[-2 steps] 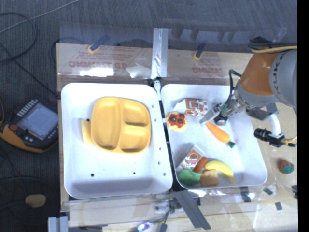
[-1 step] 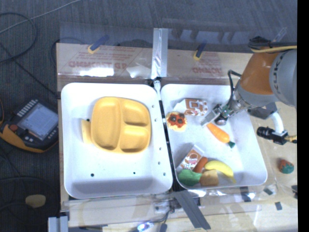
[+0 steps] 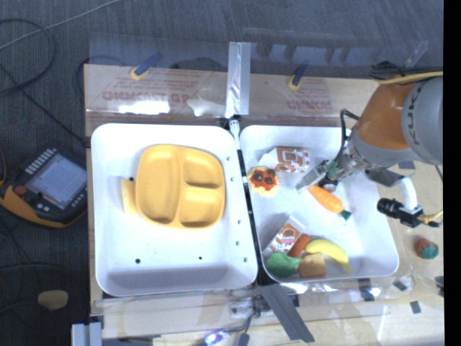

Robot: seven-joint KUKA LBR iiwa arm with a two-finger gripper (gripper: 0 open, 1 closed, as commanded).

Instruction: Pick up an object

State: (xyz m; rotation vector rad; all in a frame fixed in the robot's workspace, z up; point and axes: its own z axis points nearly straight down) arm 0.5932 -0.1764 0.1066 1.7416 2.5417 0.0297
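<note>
My gripper (image 3: 320,176) hangs low over the upper middle of the right bin (image 3: 374,254), at the end of the grey arm with its orange band (image 3: 382,121). An orange carrot (image 3: 329,200) lies just below and in front of it, close to touching it. A small printed box (image 3: 292,159) sits to the gripper's left, and an orange flower-shaped toy (image 3: 263,180) lies by the bin's left wall. Near the front wall lie a yellow banana (image 3: 328,251), a green pepper (image 3: 282,264), a brown potato (image 3: 312,266), a red piece (image 3: 299,244) and a second printed box (image 3: 285,236).
The left bin (image 3: 115,258) holds a yellow divided plate (image 3: 180,184). A black fitting (image 3: 393,207) juts out past the right bin's right wall. A small red and green object (image 3: 427,248) lies on the bench at the right. A control pendant (image 3: 47,186) rests on the floor to the left.
</note>
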